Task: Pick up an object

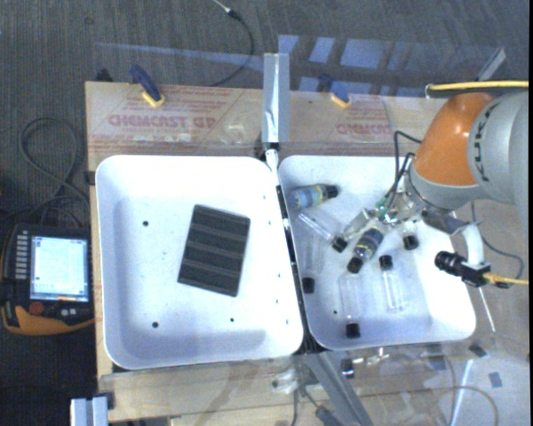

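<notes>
Bottles (367, 245) and small vials lay scattered in the right bin (444, 322), mid-right of the frame, several clear with dark caps. My gripper (393, 209) hung over the upper middle of that bin, below my orange band (449, 145) at the frame's right edge. One dark-capped bottle lay tilted just below and left of my gripper, close to it; whether I touched it, I could not tell. A greenish clear bottle (311, 195) lay further left, near the bin's upper left corner. Two clear vials (392, 288) lay lower in the bin, well below my gripper, with loose dark caps (352, 330) near them. State of my gripper: could not tell; nothing was seen held.

Left bin (124, 327), centre-left of frame, held a dark ribbed rectangular pad (214, 250), tilted, well apart from my gripper.

Writing: red lettering on the board (160, 121) behind the bins, partly legible, seemingly "CHEMCAST"; the rest was too blurred. A handheld pendant (49, 278) with a lit screen lay at the frame's left; its text was unreadable.
</notes>
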`<state>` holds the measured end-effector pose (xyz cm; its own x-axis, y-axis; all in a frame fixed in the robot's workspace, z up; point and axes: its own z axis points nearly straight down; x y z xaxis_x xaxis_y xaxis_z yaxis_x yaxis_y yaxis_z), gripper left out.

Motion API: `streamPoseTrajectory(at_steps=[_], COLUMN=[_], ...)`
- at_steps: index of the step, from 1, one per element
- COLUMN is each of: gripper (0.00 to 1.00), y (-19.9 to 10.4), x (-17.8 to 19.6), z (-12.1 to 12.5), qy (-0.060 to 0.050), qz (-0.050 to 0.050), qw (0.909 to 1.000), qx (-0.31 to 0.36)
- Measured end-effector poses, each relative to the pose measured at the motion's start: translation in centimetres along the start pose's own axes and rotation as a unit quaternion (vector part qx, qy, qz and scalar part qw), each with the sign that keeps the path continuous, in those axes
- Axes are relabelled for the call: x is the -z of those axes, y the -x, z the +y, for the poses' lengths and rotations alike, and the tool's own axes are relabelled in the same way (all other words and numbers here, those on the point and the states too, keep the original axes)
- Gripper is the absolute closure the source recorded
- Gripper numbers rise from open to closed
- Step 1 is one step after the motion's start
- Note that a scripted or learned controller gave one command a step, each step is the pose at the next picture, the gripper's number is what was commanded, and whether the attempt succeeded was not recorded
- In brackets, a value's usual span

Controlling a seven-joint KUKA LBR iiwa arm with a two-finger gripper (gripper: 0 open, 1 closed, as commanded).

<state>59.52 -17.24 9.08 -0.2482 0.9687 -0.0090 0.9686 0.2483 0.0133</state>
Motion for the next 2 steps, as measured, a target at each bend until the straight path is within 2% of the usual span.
streamPoseTrajectory(at_steps=[1,2], gripper=[1.00,0.00], y=[-0.04,-0.05], x=[0.79,0.78], z=[0.14,0.13], qy=[0.001,0.001], qz=[0.002,0.002], qw=[1.0000,1.0000], qx=[0.000,0.000])
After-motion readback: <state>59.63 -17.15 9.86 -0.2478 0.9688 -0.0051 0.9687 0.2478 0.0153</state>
